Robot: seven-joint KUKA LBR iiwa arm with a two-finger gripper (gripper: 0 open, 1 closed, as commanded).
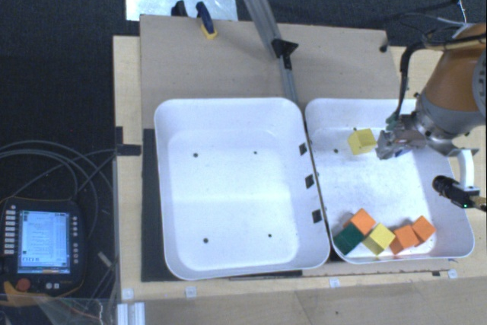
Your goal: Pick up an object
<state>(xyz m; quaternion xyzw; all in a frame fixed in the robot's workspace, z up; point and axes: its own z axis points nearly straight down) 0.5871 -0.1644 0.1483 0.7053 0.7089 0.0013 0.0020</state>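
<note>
Six blocks in right bin (449, 236), three orange, two yellow, one green, pincer (389, 144) beside one yellow block (362, 141), grip unclear

One block (362, 141) in right bin (449, 240), behind block cluster (384, 233).

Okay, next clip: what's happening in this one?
A robot arm reaches in from the right over the right bin, its gripper low beside a lone yellow block near the bin's back. Nothing shows between its fingers, so no pick is confirmed yet. Five more blocks, orange, green and yellow, cluster at the bin's front edge. The left bin holds no blocks.
</note>
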